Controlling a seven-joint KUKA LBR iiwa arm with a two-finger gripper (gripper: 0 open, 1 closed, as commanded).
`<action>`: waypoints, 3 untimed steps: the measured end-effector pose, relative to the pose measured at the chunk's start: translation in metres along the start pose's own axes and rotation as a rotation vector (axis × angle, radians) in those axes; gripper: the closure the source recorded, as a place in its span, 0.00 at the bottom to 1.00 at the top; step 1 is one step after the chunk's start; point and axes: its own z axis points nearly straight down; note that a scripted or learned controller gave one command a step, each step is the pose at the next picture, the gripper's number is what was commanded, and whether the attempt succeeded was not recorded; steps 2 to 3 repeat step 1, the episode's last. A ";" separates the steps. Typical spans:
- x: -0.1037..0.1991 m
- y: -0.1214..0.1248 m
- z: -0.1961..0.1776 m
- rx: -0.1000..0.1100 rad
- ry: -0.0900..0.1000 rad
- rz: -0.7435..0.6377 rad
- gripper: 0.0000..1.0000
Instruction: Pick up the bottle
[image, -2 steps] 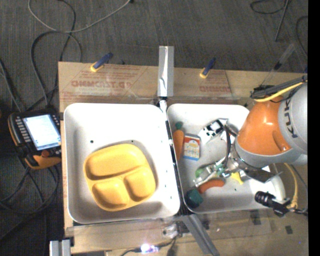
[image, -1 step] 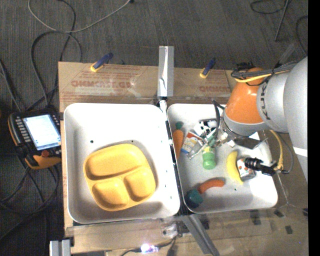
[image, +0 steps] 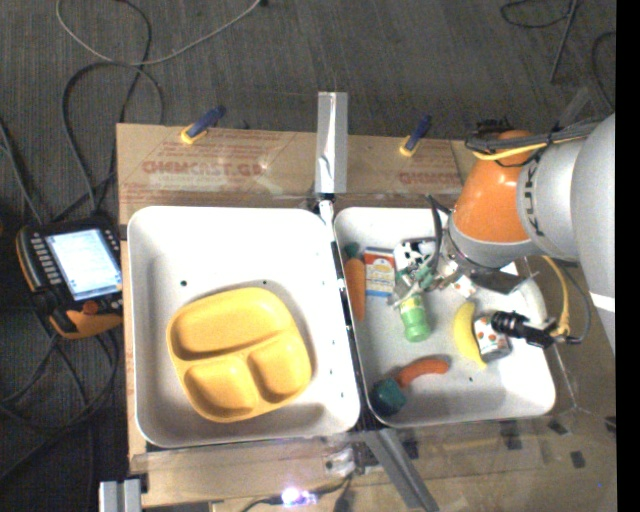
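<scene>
The green bottle (image: 413, 318) lies in the right bin (image: 520, 400), near its middle, with its top pointing toward the bin's far side. My gripper (image: 420, 277) hangs just above the bottle's upper end, reaching in from the right under the orange wrist band (image: 495, 205). The gripper's metal parts overlap the top of the bottle, which rests on the bin floor.
Around the bottle lie a banana (image: 464, 334), a small red and white object (image: 491, 340), a red sausage-like piece (image: 424, 369), a teal item (image: 389, 396), an orange carrot (image: 355, 285) and a small box (image: 378, 273). The left bin (image: 150, 260) holds a yellow divided tray (image: 238, 350).
</scene>
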 end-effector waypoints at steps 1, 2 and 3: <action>0.042 -0.024 -0.084 0.013 0.009 -0.308 1.00; 0.042 -0.024 -0.084 0.013 0.009 -0.308 1.00; 0.042 -0.024 -0.084 0.013 0.009 -0.308 1.00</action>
